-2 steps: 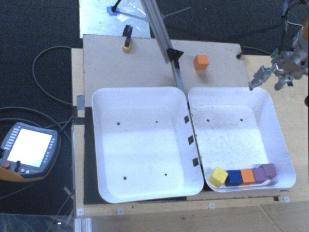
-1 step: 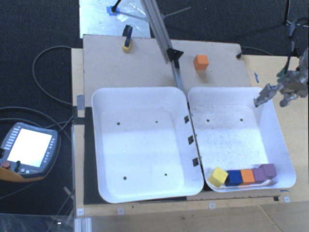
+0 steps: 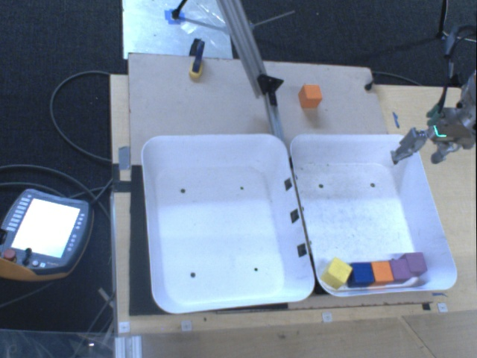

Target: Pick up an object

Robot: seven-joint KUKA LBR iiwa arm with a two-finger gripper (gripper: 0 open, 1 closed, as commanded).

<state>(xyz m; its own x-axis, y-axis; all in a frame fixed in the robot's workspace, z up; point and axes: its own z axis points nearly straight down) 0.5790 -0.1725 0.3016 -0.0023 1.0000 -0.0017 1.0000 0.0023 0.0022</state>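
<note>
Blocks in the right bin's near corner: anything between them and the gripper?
Nothing visible. The gripper is at the right bin's far right rim; bare bin floor lies between it and the row of blocks along the near wall.

We see our grey metal two-finger claw (image 3: 422, 148) with slim pale-grey fingers (image 3: 405, 148). Just behind them a small teal-green light glows on the wrist body, and dark cables rise above it.
</note>
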